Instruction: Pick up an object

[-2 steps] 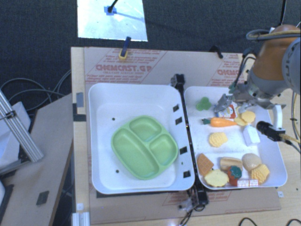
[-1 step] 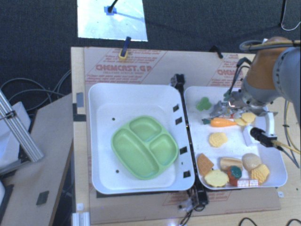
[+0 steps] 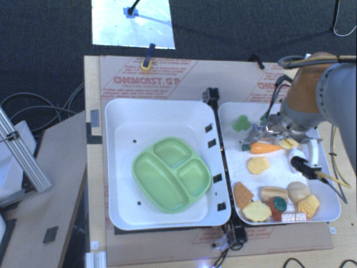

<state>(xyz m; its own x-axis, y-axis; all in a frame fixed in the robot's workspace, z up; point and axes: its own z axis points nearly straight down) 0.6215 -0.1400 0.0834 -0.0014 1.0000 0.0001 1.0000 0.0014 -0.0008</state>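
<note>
- White plastic makes up both bins; the right bin [image 3: 334, 208] carries its food toys mostly along the near rim.
- Nearest the camera lies a yellow scalloped piece [image 3: 256, 211], with an orange cracker-like wedge [image 3: 242, 194] touching its far left side.
- Just right of these sit a tan bread-like piece [image 3: 273, 193], a small red and teal piece [image 3: 277, 205], a beige lump [image 3: 298, 191] and a yellow ridged piece [image 3: 308, 206], all crowded together.
- Farther in, a round yellow cookie [image 3: 258, 165] lies alone on the bin floor.
- Beyond it a carrot [image 3: 265, 148] lies on its side, pointing right, just below the gripper.
- The gripper [image 3: 266, 130] hangs low over the far part of the right bin, close to the carrot; whether its fingers are apart or together cannot be told, and nothing can be made out between them.
- A green broccoli-like piece [image 3: 241, 123] sits just left of the gripper, near the far rim.
- A pale yellow piece [image 3: 289, 143] lies right of the carrot, partly under the arm.
- The left bin [image 3: 120, 149] holds a light green divided plate [image 3: 171, 173], three compartments, lying flat near the middle.
- The tabletop [image 3: 184, 77] beyond the bins is covered with printed brown board.
</note>
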